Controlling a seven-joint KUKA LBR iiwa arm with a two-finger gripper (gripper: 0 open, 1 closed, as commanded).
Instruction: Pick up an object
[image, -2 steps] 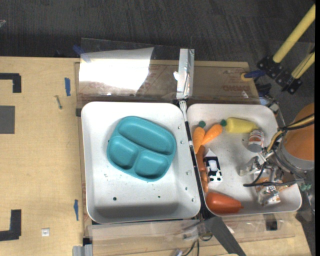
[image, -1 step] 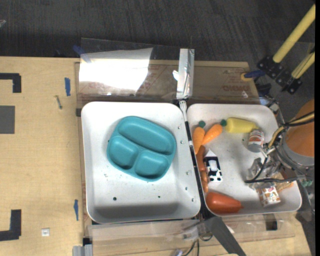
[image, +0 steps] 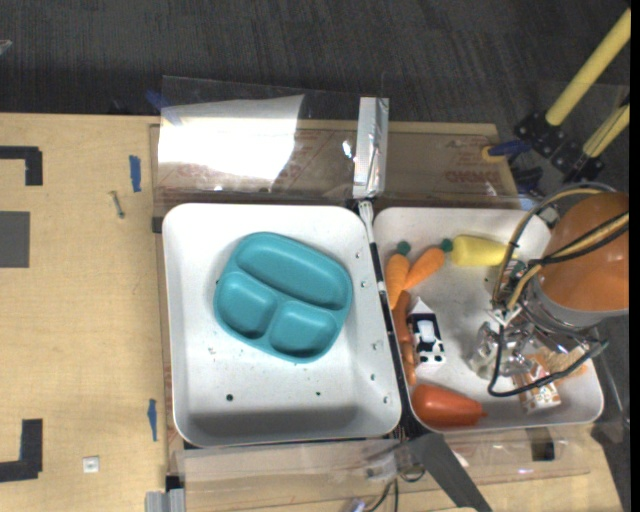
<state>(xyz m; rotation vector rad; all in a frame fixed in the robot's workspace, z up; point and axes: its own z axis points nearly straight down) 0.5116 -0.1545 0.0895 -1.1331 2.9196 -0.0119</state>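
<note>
The right bin (image: 458, 305) holds several small objects. Two orange carrots (image: 424, 265) lie near its back left corner, next to a yellow piece (image: 478, 251). A black and white toy (image: 427, 338) lies beside the left wall, and a red-orange rounded piece (image: 447, 403) rests at the front. My gripper (image: 500, 352) reaches down into the right half of this bin, its metal end close to the floor. It stands right of the toy and above the red-orange piece. Cables and the wrist hide its tip. A small orange and white item (image: 541, 388) lies just beside it.
The left bin (image: 190, 330) holds a teal divided plate (image: 283, 295). The arm's orange band (image: 595, 265) hangs over the right bin's right wall. A clear plastic sheet (image: 235, 140) lies behind the bins, and yellow bars (image: 600, 60) stand at the back right.
</note>
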